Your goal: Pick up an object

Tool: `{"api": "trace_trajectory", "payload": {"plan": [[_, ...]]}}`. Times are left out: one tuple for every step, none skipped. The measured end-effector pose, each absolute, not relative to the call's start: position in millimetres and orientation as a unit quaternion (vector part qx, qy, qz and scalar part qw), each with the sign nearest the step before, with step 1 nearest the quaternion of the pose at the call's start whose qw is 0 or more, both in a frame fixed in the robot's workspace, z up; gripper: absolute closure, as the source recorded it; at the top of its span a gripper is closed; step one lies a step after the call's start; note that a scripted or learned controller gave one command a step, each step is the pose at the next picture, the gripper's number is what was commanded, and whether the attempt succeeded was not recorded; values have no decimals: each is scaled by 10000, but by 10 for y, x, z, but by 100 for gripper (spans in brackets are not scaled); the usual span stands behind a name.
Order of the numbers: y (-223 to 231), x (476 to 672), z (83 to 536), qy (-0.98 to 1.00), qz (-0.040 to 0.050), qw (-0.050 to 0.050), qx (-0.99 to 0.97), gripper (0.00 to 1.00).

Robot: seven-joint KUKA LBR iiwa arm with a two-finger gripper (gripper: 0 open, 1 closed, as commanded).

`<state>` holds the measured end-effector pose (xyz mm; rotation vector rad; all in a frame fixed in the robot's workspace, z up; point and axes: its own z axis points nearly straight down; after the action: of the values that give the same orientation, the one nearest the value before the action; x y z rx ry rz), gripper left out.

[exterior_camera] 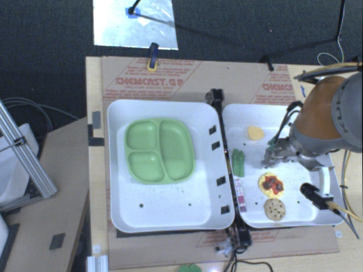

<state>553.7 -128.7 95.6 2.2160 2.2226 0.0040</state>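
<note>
Grey arm (323, 118) bent low, over right bin (295, 217)

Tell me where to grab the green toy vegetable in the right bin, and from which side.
Grip the green oblong toy vegetable across its narrow middle, coming straight down from above. It lies flat and lengthwise beside the right white bin's left wall, so a sideways approach looks blocked.

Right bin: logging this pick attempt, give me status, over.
Gripper low in right bin, grip unclear. Pizza toy, cookie, yellow piece, green piece all lying loose. Nothing blocking.
</note>
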Motion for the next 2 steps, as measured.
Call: {"api": "trace_trajectory", "payload": {"plan": [[-1287, 5535, 952, 7080, 12, 14, 7062, 0], [-2120, 6005, 1101, 7063, 3, 56, 7079, 0]]}}
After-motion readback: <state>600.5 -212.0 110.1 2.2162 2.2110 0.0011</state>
